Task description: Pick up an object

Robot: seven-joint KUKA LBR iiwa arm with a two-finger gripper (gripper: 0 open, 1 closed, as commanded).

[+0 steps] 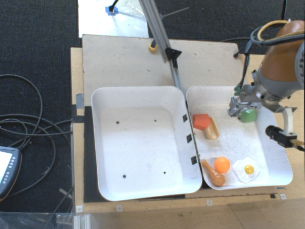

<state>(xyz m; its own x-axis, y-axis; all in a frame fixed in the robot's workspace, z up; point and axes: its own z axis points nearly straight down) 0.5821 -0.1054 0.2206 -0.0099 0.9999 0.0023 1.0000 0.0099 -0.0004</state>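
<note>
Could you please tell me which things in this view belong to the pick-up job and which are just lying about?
Belonging to the job:
- two-finger gripper
- round green object beside it
- right white bin

Lying about:
- red block
- tan bread roll
- orange ball
- fried egg
- orange carrot
- left white bin

The arm [281, 61] reaches in from the right at the far side, orange band above the wrist, its gripper [237, 108] pointing down
</note>
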